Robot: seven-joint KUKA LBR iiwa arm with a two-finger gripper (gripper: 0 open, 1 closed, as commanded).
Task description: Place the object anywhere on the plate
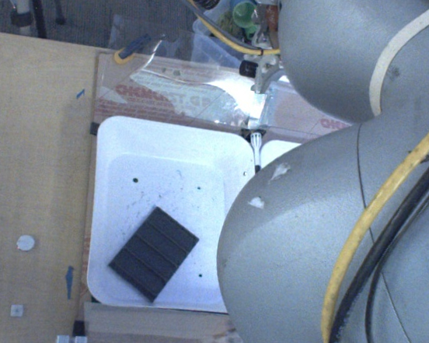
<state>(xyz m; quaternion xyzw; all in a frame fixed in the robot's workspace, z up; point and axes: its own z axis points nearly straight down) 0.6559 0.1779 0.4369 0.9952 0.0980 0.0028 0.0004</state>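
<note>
Look at the left bin first: it holds one dark ribbed slab, lying flat and turned at a slant, in the lower part of the bin, near the front wall but not touching it as far as you can tell. The rest of that bin's floor shows a few small dark specks and holes. The right bin peeks out as a white corner beside it (the arm covers nearly all of it), so you cannot tell what lies inside. The bins sit on a tan surface. You cannot tell how the jaws stand.
</note>
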